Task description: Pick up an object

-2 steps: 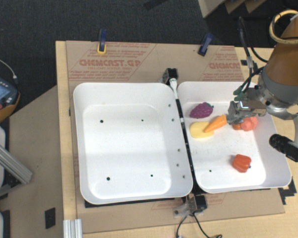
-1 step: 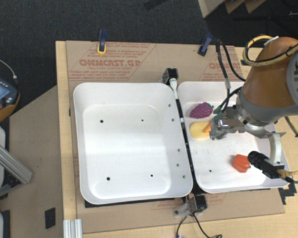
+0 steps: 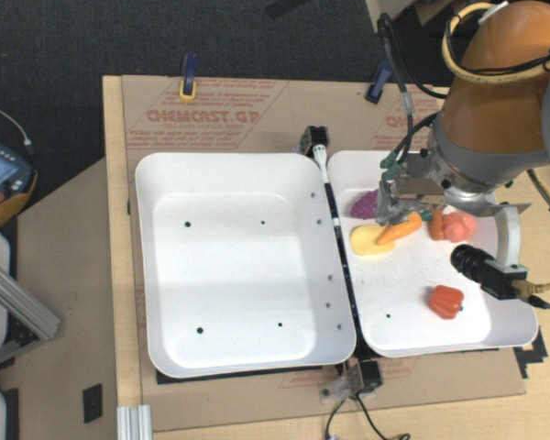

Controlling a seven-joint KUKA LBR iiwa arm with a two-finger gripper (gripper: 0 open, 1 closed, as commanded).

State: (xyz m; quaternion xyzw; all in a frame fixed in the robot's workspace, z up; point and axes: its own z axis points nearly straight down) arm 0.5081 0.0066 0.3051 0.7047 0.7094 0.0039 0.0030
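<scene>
On the brown board [image 3: 211,108] covering the bench, two shallow white bins sit side by side, edges touching down the middle. Left bin [image 3: 234,259]: larger share of the view, four small dark dots on its floor. Right bin [image 3: 412,324]: partly covered by the arm [image 3: 500,81], grey with a broad orange band, which comes in from the upper right and hangs over the bin's far half. Gripper [image 3: 399,211] points down at the cluster of objects near the bin's left side; its finger spacing cannot be told from this angle, and no object is visibly between the fingers. Objects in the right bin, larger first: yellow lemon-like piece [image 3: 367,242] near the divider; orange carrot [image 3: 399,231] lying tilted across the lemon's right end, touching it, just under the gripper; pink rounded item [image 3: 456,226] to the right of the carrot, half under the arm; purple item [image 3: 364,206] just behind the lemon, beside the gripper body; red pepper-like piece [image 3: 446,301] alone toward the near right corner, well apart from the rest. A black cylindrical fitting [image 3: 481,271] juts out over the bin between the pink item and the red piece. Blue clamps [image 3: 189,79] hold the board's far edge.
</scene>
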